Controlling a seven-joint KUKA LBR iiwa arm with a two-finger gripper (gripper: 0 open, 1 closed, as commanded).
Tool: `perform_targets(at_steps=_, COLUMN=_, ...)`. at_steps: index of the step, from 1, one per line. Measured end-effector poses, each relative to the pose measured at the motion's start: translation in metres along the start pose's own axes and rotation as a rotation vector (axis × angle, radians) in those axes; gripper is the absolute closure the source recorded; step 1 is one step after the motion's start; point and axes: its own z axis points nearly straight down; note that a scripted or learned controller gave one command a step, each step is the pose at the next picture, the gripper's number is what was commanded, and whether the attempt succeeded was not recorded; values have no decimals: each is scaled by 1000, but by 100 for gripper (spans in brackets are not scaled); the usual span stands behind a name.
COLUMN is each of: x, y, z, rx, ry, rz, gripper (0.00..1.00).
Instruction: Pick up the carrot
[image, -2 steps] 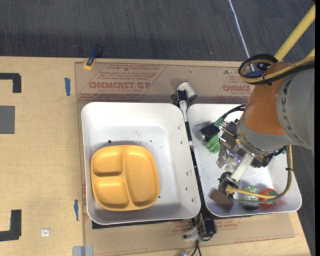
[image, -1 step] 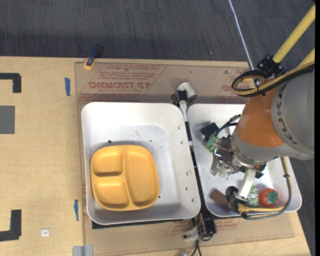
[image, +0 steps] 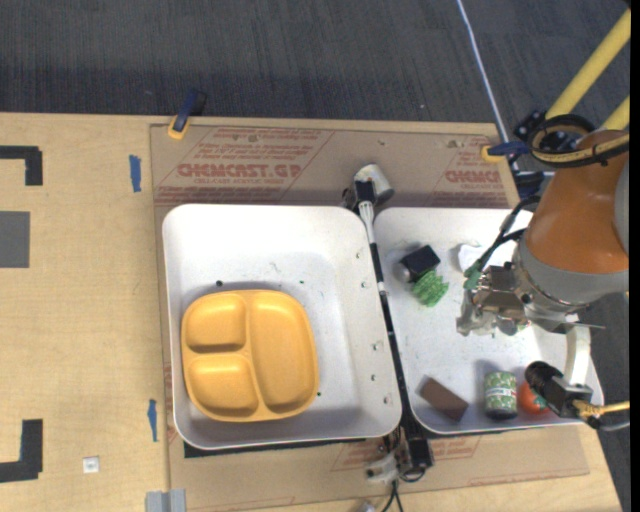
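Your claw (image: 488, 306) hangs over the right bin (image: 440, 345), towards its middle and a little to the right side, with the grey and orange arm (image: 580, 225) reaching in above it from the right. You cannot tell from this view whether the claw is apart or together, and nothing can be seen gripped in it.

Look for the carrot (image: 527, 399) at the near right corner of that same bin: a small orange-red piece, partly hidden, lying just beside a green can (image: 500, 392) that stands to its left. It sits nearer to you than the claw and apart from it.

You also have a brown block (image: 443, 398) near the front edge of the right bin, left of the can. Towards the back of that bin lie a black block (image: 419, 262) and a green leafy piece (image: 432, 290) just beside it, with a small white thing (image: 467, 256) close to the claw's far side.

Your left bin (image: 200, 240) holds a yellow divided plate (image: 250, 355), set towards its near left part.
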Motion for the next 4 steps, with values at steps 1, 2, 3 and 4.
perform_targets(at_steps=1, x=86, y=-10, z=41, rx=6, ry=1, rz=77, gripper=100)
perform_targets(at_steps=2, x=98, y=-15, z=41, rx=4, ry=2, rz=-257, gripper=100)
perform_targets(at_steps=3, x=42, y=-7, z=41, rx=3, ry=2, rz=-373, gripper=100)
perform_targets(at_steps=4, x=-66, y=9, z=101, rx=3, ry=1, rz=-294, gripper=100)
